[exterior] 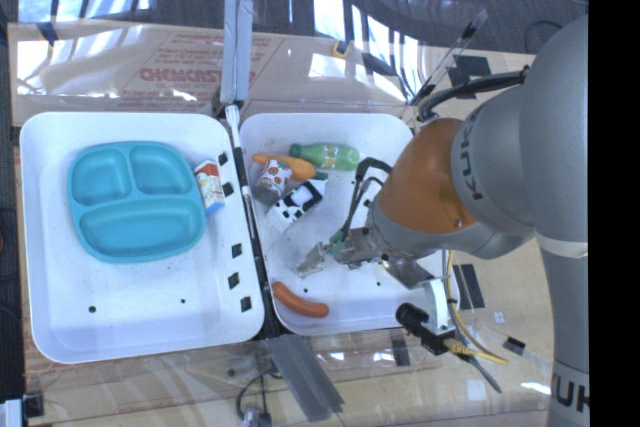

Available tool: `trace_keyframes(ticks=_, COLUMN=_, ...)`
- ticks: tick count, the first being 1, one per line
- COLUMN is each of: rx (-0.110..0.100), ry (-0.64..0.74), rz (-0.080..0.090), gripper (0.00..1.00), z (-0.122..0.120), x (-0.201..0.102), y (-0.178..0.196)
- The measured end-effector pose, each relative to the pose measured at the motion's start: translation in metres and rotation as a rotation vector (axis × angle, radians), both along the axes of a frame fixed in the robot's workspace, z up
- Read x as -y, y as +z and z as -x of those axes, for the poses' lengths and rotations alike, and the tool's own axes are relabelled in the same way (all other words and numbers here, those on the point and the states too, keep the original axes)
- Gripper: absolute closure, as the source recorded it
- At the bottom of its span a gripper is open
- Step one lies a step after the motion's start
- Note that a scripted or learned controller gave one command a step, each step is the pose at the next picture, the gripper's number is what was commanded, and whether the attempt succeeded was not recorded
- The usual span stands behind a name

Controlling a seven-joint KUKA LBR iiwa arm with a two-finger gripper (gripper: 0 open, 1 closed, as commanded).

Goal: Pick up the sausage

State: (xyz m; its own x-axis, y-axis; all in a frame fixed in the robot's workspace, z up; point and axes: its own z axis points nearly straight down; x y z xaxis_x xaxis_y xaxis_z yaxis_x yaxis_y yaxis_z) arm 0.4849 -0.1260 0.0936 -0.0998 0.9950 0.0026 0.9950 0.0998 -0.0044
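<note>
The sausage (299, 301) is a short orange-red link lying near the front left corner of the right bin (390, 310). My gripper (313, 260) hangs over the middle of that bin, just above and to the right of the sausage, apart from it. Its fingers point left and down, and nothing shows between them. The grey arm with its orange band (425, 190) covers the right part of the bin.
In the back of the right bin lie a green bottle (325, 155), a carrot (283, 162), a small dark packet (274, 179) and a black-and-white cow toy (298, 201). The left bin (60, 315) holds a blue divided plate (135, 198) and a small carton (209, 186).
</note>
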Motion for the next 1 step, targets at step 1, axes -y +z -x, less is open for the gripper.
trace_keyframes(ticks=1, rx=0.0, ry=-0.012, rz=0.0, gripper=0.0, z=0.0092, x=-0.0235, y=-0.0031)
